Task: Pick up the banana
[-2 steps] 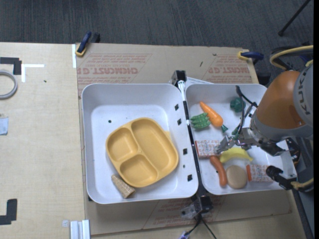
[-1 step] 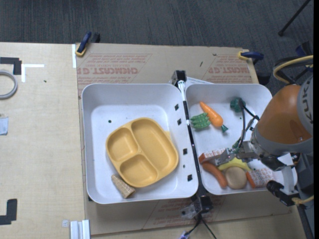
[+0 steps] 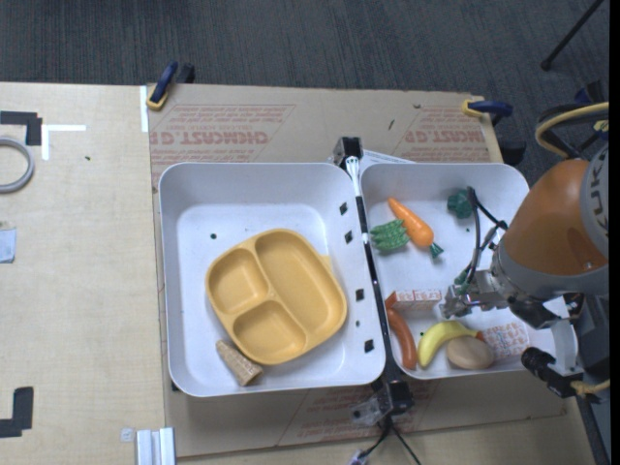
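Two bins (image 3: 174, 289) side by side, banana (image 3: 441, 338) as reference: it lies in the right bin near the front wall. Gripper (image 3: 457, 305) sits just above it, apart from it by a small gap; finger state: cannot tell. Hot dog (image 3: 400, 332) just left of banana, potato (image 3: 471, 354) touching its right end, carrot (image 3: 413, 223) well behind it. Yellow plate (image 3: 276, 295) well left of it, in the left bin.
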{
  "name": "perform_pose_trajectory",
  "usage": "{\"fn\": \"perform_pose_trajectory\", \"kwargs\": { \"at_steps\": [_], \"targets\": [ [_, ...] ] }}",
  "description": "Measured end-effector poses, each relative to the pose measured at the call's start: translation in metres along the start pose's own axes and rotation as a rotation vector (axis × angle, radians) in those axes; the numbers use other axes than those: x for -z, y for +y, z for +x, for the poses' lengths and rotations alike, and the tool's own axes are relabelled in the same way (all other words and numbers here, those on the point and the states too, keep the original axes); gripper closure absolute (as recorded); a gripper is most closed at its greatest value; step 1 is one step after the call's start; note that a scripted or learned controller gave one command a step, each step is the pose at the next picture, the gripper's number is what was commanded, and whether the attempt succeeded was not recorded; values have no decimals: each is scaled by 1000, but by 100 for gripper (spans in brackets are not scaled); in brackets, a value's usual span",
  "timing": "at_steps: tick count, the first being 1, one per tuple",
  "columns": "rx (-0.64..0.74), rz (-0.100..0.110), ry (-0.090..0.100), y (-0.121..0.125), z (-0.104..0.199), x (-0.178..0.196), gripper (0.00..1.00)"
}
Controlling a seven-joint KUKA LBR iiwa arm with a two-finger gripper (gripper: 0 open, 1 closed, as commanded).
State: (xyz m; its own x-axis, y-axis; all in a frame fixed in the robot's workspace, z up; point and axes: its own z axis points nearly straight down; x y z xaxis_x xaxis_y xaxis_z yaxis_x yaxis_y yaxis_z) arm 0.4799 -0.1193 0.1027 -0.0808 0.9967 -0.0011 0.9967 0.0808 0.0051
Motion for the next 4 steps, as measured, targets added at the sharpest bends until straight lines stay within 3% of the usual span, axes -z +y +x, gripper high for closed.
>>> {"fn": "perform_pose_trajectory", "kwargs": {
  "at_steps": [1, 2, 3, 4],
  "targets": [
    [0, 0, 0, 0, 0, 0, 0],
    [290, 3, 2, 0, 14, -10, 0],
    [353, 3, 2, 0, 17, -10, 0],
    [240, 2, 1, 0, 19, -10, 0]
  ]
}}
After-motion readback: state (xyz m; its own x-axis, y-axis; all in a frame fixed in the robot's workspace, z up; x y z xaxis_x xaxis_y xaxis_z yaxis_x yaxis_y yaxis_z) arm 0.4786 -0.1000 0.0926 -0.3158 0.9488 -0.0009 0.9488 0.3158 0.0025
